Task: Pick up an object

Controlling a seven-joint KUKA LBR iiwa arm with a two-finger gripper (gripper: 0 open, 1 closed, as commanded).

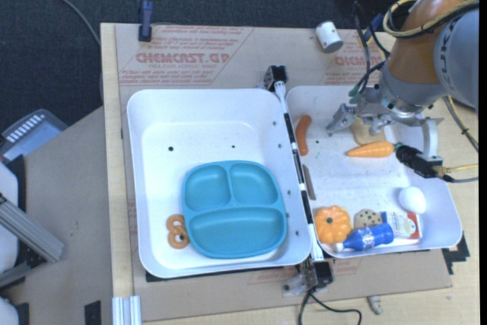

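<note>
The two-finger gripper is seen with fingers apart at the 12 o'clock end of the right white bin. Just at its 6 o'clock lies the orange plastic carrot, judged light, rigid, slippery; grasping across the thick middle is advised

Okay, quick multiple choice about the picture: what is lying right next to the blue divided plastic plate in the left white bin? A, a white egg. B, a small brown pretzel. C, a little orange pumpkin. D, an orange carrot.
B: the small brown pretzel lies at the lower left edge of the blue divided plastic plate in the left white bin; the other three things are in the right bin.
</note>
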